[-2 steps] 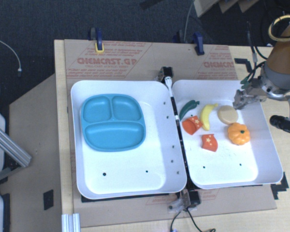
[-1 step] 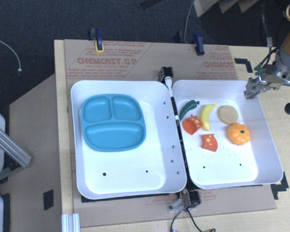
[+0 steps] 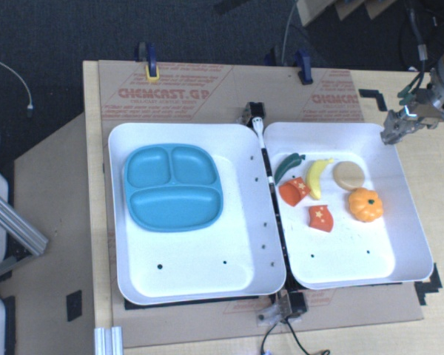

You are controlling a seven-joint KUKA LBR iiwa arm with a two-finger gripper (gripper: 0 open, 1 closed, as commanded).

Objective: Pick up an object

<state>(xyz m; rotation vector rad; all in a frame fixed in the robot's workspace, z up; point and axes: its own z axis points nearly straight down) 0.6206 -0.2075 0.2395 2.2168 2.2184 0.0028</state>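
Observation:
The right bin (image 3: pixel 399 265) holds several toy foods: a green pepper (image 3: pixel 287 166), a yellow banana (image 3: pixel 316 177), a tan round biscuit (image 3: pixel 348 174), an orange pumpkin (image 3: pixel 365 205), and two red pieces (image 3: pixel 293 191) (image 3: pixel 321 218). My gripper (image 3: pixel 397 128) hangs at the bin's far right corner, above its rim and well away from the foods. Nothing shows between its fingers.
The left bin (image 3: pixel 200 272) holds a blue divided plate (image 3: pixel 174 187). A black hinge strip (image 3: pixel 270 198) runs between the bins. Blue clamps (image 3: pixel 150 59) (image 3: pixel 304 66) stand at the board's far edge. Cables hang at the upper right.

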